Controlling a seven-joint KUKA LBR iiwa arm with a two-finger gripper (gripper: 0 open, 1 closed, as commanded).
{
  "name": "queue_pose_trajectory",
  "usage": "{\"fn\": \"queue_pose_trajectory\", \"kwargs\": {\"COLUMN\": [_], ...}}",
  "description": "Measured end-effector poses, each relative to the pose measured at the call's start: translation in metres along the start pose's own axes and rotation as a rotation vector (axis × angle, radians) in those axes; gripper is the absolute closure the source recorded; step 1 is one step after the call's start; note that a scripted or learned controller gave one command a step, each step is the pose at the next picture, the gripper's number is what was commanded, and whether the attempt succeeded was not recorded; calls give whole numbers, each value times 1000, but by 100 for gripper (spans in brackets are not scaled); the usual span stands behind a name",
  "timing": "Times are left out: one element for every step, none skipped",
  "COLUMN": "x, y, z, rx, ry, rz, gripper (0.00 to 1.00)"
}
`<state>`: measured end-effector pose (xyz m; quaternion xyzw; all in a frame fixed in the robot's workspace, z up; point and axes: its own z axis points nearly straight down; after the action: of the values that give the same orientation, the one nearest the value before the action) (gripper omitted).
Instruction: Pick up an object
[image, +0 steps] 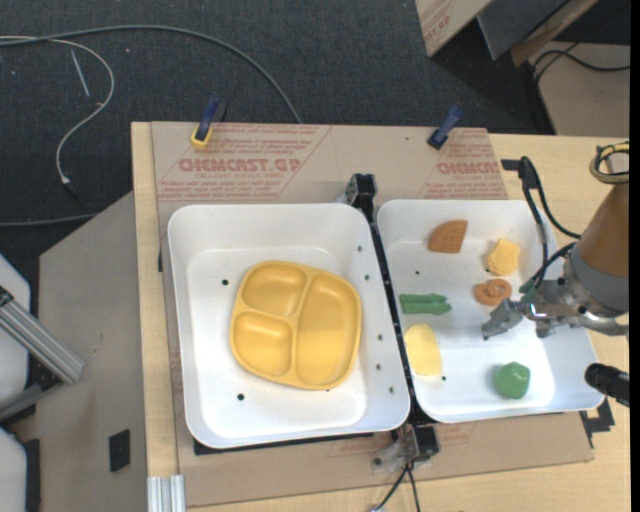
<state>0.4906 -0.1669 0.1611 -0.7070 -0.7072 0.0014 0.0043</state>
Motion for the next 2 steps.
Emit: {"fn": "queue_pose_trajectory", "kwargs": {"x": [2,2], "y": [-4,-4], "z": [41,78], "rx": [-6,-4], "ry": [-2,-1], "rz": [0,1], "gripper": [0,0]}}
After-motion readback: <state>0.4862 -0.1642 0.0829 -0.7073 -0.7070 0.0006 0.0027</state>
